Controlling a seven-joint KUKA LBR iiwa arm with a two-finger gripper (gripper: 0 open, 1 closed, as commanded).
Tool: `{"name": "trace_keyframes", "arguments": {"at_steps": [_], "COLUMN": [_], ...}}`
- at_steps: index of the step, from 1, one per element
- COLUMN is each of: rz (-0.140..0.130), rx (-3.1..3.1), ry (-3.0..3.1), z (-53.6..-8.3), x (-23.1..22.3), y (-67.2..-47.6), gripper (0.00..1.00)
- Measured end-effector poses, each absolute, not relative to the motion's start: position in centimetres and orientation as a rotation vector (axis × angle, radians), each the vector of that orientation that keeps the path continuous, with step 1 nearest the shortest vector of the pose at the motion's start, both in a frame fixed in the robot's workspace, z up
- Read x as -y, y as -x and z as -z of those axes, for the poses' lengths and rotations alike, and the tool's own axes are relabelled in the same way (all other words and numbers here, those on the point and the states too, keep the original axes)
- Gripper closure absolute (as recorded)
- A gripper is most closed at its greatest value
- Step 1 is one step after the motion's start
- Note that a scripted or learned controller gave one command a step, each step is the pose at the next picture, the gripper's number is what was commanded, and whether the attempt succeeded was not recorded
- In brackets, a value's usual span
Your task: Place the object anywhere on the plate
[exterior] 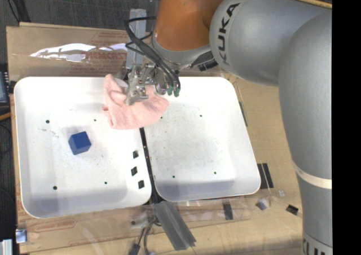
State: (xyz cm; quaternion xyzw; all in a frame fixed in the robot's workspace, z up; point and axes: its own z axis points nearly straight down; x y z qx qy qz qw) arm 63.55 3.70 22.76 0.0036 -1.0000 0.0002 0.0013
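Observation:
A pink crumpled cloth (141, 114) lies bunched across the ridge between the two bins, near their far edge. My gripper (133, 95) comes down onto its upper part, and the metal fingers (131, 99) look pinched on a raised fold of the cloth. A small blue cube (79, 142) rests on the floor of the left bin (34, 192), well to the left of the gripper and nearer the camera.
The right bin (225, 180) lies under the big grey arm (271, 28), which crosses its far right corner. Black cables (135, 31) hang by the wrist. Tape strips (169, 223) mark the bench in front of the bins.

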Motion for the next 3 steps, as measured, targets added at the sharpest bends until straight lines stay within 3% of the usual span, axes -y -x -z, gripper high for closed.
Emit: {"name": "trace_keyframes", "arguments": {"at_steps": [3], "rz": [-0.003], "rx": [3.140], "ry": [-0.014], "z": [-23.4], "x": [-17.6], "y": [-60.0], "gripper": [1.00]}}
